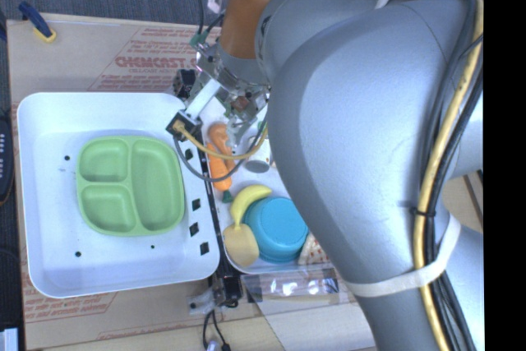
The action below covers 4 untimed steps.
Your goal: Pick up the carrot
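We see the gripper (233, 130) down at the carrot (219, 152) (finger state unclear); banana (247, 200) and blue bowl (276, 228) crowd beside it.

Grey arm (362, 144) reaches from right, claw (234, 131) pointing down.

Red print on the brown cardboard sheet (144, 53) under the bins reads "CHEMCAST". A smaller red line runs beneath it, too small to read. More red print at the sheet's lower left is illegible.
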Motion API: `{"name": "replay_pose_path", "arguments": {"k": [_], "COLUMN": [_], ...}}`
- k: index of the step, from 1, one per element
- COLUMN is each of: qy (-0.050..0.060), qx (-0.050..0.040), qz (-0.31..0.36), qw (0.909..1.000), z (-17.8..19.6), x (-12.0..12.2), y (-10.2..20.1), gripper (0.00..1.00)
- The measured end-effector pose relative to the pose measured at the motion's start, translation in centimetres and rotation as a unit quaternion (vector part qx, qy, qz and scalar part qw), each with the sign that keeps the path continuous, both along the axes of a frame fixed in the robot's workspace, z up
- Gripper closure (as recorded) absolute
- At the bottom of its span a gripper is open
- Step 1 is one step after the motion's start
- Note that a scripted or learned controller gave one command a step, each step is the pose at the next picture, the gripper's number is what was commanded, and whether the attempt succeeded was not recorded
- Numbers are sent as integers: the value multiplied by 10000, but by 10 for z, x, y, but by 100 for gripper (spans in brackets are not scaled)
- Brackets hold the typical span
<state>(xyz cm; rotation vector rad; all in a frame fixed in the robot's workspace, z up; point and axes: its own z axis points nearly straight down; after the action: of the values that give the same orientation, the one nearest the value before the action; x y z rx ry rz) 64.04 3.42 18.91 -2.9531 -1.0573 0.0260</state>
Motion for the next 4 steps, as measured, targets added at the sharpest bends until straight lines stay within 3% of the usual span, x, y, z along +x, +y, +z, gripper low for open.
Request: {"name": "replay_pose_path", "arguments": {"k": [1, 2, 3, 4], "qy": [4, -9, -36, -19], "qx": [-5, -26, -33, -40], "qz": [-1057, -2333, -2334, -1886], "qw": [9944, 9724, 9724, 9820], "z": [1, -40, -20, -59], "x": [-22, -61, -57, -13], "y": [20, 71, 69, 94], "gripper": [0, 0, 0, 0]}}
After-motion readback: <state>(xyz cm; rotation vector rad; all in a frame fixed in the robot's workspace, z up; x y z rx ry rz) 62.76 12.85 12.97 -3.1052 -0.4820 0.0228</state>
